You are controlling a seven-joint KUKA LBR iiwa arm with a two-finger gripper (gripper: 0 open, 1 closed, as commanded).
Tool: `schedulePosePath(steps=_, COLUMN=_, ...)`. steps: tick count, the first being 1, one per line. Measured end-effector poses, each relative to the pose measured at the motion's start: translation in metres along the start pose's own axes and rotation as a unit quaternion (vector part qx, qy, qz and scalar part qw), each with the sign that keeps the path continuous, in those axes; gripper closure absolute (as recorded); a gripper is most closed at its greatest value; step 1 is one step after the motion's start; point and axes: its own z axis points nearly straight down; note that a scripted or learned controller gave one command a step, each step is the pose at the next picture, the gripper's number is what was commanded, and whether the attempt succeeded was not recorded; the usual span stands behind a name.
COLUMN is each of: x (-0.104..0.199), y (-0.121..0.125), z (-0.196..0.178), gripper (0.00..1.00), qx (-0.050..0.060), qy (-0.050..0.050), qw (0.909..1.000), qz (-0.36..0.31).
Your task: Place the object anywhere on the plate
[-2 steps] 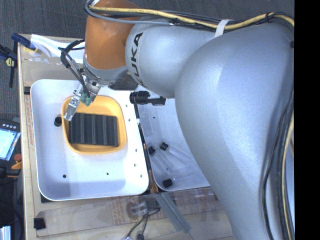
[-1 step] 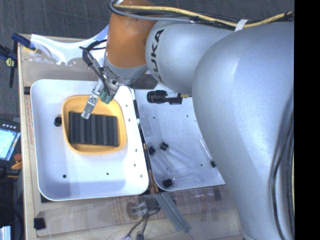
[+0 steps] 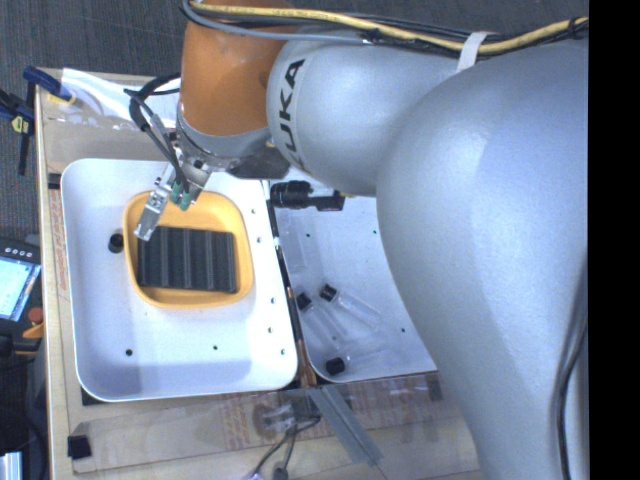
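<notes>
A yellow plate (image 3: 190, 297) with a dark ridged middle lies in the left white bin (image 3: 160, 358). My gripper (image 3: 152, 216) hangs over the plate's upper left corner, reaching down from the orange wrist. A small green part shows beside it at the plate's top rim. I cannot tell whether anything is in the gripper. A small black thing (image 3: 116, 241) lies on the bin floor just left of the plate.
The right bin (image 3: 390, 328) holds clear tubes with black caps, one (image 3: 327, 294) near its left wall and another (image 3: 335, 365) near its front. The arm's grey body covers most of the right bin. A dark handheld device (image 3: 15, 286) sits off the bench's left edge.
</notes>
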Motion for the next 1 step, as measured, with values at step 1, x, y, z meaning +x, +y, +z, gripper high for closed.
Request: schedulePosePath(steps=1, x=-0.0167, y=0.0133, z=0.033, gripper=0.0, qx=0.0, qy=0.0, qw=1.0, qz=-0.001)
